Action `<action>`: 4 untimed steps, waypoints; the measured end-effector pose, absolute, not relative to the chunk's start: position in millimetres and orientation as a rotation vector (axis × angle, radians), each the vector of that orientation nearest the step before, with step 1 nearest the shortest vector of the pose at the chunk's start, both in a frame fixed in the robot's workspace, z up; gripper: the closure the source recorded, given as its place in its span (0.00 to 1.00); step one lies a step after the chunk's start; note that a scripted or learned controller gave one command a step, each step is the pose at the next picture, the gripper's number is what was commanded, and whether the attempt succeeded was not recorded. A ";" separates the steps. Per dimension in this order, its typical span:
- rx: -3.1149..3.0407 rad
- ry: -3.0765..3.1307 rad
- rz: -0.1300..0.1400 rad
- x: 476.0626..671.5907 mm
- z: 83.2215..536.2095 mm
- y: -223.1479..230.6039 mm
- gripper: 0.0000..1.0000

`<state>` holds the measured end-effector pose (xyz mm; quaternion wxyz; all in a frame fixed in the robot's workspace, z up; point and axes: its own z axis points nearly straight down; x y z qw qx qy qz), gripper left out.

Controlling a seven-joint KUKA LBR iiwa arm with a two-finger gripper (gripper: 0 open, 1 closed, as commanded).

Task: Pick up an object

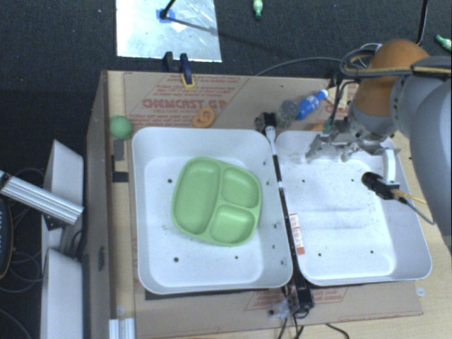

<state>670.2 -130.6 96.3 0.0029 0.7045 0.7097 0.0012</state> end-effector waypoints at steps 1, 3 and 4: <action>2.217 2.222 0.001 669.0 84.9 -135.7 0.00; 2.213 2.222 0.004 670.2 96.3 -135.8 0.00; 2.215 2.224 0.001 669.1 84.9 -135.3 0.00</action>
